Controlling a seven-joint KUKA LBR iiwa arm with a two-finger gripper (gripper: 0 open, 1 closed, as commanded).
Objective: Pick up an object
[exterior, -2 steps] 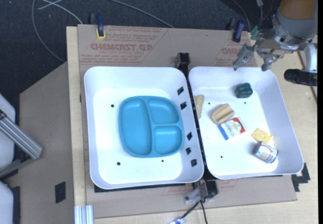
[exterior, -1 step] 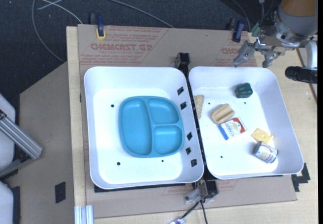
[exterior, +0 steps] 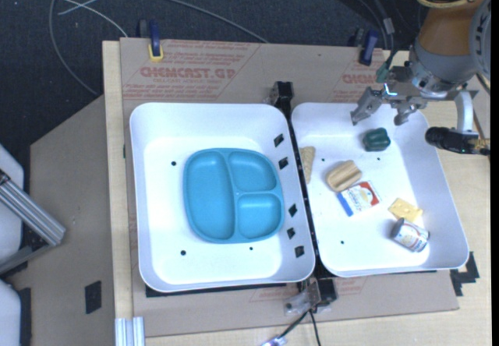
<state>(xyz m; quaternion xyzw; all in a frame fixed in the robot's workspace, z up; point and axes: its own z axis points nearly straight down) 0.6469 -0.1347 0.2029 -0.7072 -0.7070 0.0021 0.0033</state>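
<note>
My gripper (exterior: 385,111) hangs open over the far part of the right bin (exterior: 448,204), its two fingers spread with nothing between them. Just below it lies a small dark green object (exterior: 376,139), a little apart from the fingertips. Further toward the front of that bin lie a tan bread-like piece (exterior: 343,175), a red and white packet (exterior: 359,199), a yellow block (exterior: 405,210) and a small can (exterior: 409,235) on its side. A thin tan piece (exterior: 307,162) rests against the bin's left wall.
The left bin (exterior: 148,204) holds a blue divided plate (exterior: 233,194). Black clips line the wall between the two bins. Cables and a black fitting (exterior: 456,138) sit at the right bin's far right edge.
</note>
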